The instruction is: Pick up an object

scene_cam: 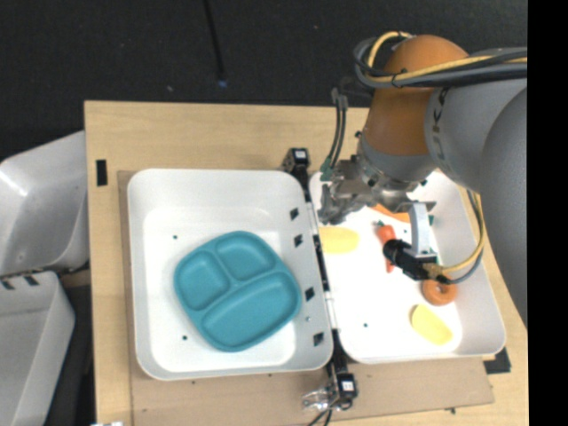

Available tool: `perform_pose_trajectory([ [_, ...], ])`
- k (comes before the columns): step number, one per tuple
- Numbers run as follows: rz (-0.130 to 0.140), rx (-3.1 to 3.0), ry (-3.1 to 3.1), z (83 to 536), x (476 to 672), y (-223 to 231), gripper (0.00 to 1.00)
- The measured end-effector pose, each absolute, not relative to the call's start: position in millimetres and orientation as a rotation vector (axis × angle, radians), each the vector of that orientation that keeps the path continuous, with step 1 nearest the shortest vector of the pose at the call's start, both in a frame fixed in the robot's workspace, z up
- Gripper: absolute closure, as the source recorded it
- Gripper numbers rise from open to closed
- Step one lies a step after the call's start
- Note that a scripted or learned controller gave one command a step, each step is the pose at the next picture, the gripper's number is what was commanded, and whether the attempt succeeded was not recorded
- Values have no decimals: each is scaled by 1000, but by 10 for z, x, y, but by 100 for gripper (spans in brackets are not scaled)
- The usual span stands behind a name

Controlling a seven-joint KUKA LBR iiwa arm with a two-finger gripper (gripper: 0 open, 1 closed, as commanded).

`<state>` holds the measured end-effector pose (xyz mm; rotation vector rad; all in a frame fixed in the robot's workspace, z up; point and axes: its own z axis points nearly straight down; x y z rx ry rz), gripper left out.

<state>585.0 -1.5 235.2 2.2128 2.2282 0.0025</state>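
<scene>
1. Gripper (340, 201): low over the upper-left corner of the right bin (377, 331), beside the divider. I cannot tell whether it is spread or closed, and I see nothing held.
2. Yellow piece (337, 240): just beside the gripper and the nearest candidate. I judge this the approach step.
3. Red piece (383, 233), orange round piece (437, 292), second yellow piece (432, 324): farther out in the same bin.
4. Teal divided plate (235, 289): left bin (151, 211).
5. Next move, as I judge it: centre over the yellow piece, descend, close around it.

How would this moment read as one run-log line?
gripper: above left edge of right white bin | closest item: pale yellow piece, in that bin | left white bin: teal divided plastic plate | grasp: none visible
</scene>
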Motion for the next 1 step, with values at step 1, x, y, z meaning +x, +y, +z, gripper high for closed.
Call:
perform_pose_trajectory([
  [1, 6, 2212, 2228, 2424, 6214, 475, 100],
])
